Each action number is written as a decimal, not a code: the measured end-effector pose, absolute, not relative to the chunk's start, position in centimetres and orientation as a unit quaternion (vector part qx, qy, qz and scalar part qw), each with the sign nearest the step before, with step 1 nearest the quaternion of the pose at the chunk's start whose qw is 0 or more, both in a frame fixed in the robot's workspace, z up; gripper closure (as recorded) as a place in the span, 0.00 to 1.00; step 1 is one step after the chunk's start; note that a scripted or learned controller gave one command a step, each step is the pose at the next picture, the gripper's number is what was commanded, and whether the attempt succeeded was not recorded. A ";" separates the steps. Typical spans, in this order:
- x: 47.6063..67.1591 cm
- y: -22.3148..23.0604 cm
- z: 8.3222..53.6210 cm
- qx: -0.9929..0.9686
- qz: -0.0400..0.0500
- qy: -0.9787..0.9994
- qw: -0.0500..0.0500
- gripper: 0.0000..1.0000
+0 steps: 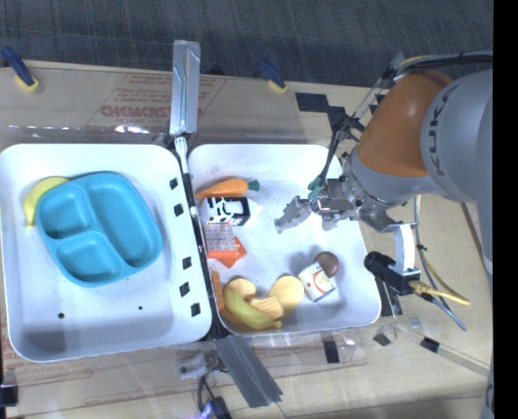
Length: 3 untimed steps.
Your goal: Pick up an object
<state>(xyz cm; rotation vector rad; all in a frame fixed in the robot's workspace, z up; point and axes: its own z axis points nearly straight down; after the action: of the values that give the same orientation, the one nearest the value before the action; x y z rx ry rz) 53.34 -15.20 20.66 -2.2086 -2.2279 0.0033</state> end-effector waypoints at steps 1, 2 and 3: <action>51.1 -10.3 10.8 -0.639 0.002 -0.769 0.004 0.00; 48.6 -7.4 19.3 -0.673 -0.001 -0.739 -0.001 0.00; 52.4 -2.2 19.1 -0.578 0.000 -0.816 0.000 0.00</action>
<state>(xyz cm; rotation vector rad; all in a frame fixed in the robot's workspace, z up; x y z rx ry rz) 52.36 -2.19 19.15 -1.8142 -2.5646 0.0006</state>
